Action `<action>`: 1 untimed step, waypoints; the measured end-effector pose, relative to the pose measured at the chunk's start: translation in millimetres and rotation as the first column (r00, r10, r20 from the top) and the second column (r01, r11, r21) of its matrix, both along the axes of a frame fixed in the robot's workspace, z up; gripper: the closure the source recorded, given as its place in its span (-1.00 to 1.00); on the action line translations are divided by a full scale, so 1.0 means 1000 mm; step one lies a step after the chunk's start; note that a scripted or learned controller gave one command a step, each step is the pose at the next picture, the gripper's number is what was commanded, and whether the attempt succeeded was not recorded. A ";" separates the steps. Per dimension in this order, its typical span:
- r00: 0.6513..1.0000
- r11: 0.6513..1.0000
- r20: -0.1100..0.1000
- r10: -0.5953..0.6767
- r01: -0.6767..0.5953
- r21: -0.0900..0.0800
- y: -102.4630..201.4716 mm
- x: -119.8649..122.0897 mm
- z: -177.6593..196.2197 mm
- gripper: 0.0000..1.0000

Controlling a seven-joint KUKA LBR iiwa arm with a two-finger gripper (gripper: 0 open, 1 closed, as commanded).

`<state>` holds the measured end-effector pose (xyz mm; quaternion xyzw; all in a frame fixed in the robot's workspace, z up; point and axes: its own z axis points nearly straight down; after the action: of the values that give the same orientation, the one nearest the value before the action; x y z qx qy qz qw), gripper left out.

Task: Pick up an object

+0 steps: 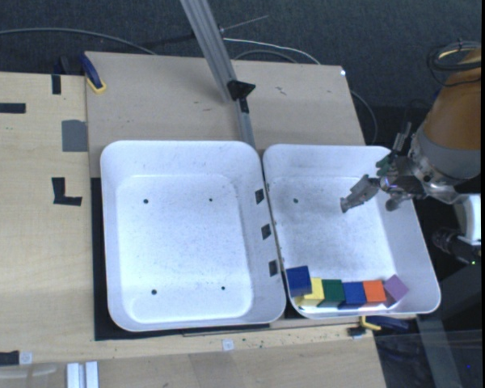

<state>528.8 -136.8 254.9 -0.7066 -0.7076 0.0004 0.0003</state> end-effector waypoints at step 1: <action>1.000 1.000 0.000 0.000 0.000 0.000 0.000 0.000 0.000 -1.00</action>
<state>528.8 -136.9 255.0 -0.7067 -0.7075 0.0004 0.0003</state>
